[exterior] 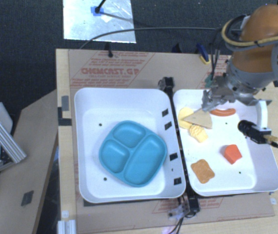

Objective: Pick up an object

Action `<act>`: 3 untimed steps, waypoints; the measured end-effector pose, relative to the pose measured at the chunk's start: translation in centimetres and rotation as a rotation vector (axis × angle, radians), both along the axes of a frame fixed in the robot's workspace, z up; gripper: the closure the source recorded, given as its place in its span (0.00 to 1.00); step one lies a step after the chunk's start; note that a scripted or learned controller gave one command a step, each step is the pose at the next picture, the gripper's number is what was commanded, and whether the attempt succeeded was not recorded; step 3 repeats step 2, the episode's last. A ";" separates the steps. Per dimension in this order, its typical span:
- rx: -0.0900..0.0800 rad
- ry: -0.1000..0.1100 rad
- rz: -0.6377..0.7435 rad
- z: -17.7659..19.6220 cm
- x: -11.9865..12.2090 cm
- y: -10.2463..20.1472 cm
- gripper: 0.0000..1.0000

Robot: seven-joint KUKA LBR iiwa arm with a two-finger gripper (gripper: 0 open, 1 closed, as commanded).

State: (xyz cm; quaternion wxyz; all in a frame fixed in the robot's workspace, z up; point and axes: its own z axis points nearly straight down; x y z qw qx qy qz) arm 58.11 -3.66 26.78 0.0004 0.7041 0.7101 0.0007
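Observation:
The right bin holds several food toys. There is a tan wedge, a yellow piece behind it and a ridged yellow piece in front of it. A red sausage, an orange-red block and a brown toast-like slab lie there too. My gripper hangs low over the bin's back left part, just above the wedge's far corner and beside the sausage. Its tip is dark and blurred against the bin.
The left bin carries a blue divided plate. A black clip-studded divider runs between the bins. A black fitting with a cable juts over the right bin's right side. The arm's bulky orange wrist looms above the back right.

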 end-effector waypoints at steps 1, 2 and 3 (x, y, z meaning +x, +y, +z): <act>0.001 0.003 0.001 -1.7 -1.6 4.9 1.00; 0.001 0.002 0.002 -3.2 -2.5 10.9 1.00; 0.001 0.002 0.002 -3.2 -2.5 10.9 1.00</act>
